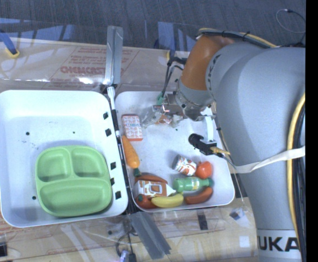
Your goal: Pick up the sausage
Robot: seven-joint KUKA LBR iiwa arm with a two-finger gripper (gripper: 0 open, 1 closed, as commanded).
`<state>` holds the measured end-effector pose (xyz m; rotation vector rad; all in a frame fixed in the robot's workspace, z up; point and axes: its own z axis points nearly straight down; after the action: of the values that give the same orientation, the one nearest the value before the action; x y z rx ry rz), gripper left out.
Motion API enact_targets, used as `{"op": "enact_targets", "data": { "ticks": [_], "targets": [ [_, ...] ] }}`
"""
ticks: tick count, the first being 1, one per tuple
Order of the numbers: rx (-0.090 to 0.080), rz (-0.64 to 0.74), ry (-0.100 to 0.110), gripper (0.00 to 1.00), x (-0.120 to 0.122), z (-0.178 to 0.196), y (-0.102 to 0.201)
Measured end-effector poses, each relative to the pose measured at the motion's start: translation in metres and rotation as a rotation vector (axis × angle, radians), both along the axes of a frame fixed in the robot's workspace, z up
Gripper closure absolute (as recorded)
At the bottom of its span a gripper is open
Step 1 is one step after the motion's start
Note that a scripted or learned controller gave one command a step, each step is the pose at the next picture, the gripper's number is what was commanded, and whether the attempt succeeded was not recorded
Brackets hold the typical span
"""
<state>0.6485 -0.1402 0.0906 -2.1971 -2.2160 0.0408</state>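
The sausage [198, 195] lies in the right bin [164, 146], at its near right corner, just beside a green bottle [190, 184], a banana [167, 201] and a tomato [204, 170]. The tool [163, 113] is low over the far part of this bin, well apart from the sausage. Whether the tool is released or clenched, I cannot tell. A green plate [71, 180] rests in the left bin [17, 119].

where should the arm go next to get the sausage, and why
Probably toward the right bin's near right corner. The gripper sits at the far end of the right bin, while the sausage lies at the near end beside the banana, under the green bottle.
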Motion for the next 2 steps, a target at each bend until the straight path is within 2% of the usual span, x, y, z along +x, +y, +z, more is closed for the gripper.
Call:
{"op": "enact_targets", "data": {
  "ticks": [1,2],
  "targets": [
    [-0.005,0.004,0.004,1.00,-0.0009,0.0097,-0.0021],
    [-0.003,0.006,0.005,0.00,-0.0009,0.0094,-0.0012]
  ]
}}
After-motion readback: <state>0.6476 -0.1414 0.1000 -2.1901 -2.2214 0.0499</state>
